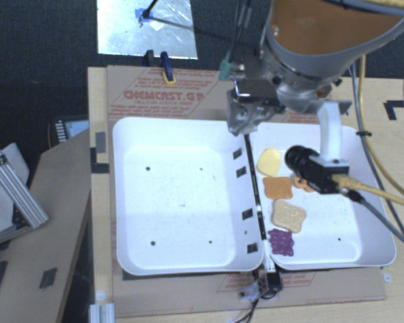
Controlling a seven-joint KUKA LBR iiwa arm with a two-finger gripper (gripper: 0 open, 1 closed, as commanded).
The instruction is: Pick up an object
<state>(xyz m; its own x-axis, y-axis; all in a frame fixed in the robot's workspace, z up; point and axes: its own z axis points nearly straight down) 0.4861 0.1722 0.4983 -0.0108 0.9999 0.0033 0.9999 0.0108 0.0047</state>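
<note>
Hovering at the far end of the ridge between left bin (121, 180) and right bin (380, 244): gripper (245, 118), on the grey-and-orange arm (322, 25) reaching in from the right. Open or closed: impossible to tell from this slant, and nothing visibly held. Lined up in the right bin, just beside that ridge, four candidates for picking: yellow piece (270, 160), orange piece (277, 188), beige toast-like slab (288, 215), purple cluster (281, 242) nearest the camera. Judged to be at the approach stage, grasp not yet made. Close to the dividing wall, so likely awkward to grasp cleanly.
</note>
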